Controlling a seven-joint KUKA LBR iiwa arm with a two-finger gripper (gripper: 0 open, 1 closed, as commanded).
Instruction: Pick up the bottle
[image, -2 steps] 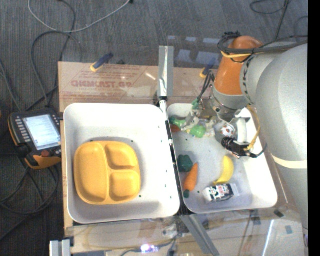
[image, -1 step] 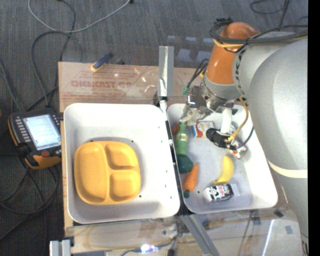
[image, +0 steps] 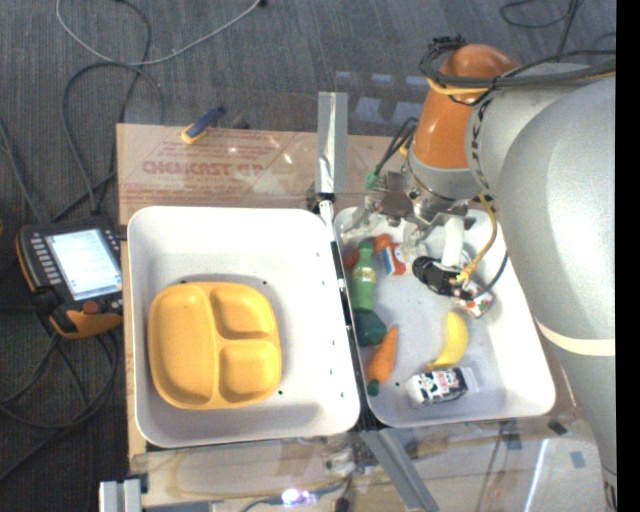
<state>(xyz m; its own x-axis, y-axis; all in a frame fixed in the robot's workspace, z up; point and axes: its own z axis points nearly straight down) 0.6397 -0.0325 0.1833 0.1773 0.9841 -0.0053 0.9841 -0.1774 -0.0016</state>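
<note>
Green bottle (image: 363, 279) lying near left wall of right bin (image: 520, 400), between a dark green item (image: 370, 325) below and a red piece (image: 383, 243) above. Gripper (image: 400, 215) just above bottle at bin's far end; finger state impossible to tell. Carrot (image: 383, 355), banana (image: 451, 341) nearby; yellow tray (image: 214, 343) in left bin (image: 200, 225).

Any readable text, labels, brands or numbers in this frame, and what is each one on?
"CHEMCAST GP": my best reading of faint red print on the sheet behind the bins.
Handheld pendant screen: too small to read.
Black-and-white carton: print blurred.
Green bottle: no legible label.
</note>
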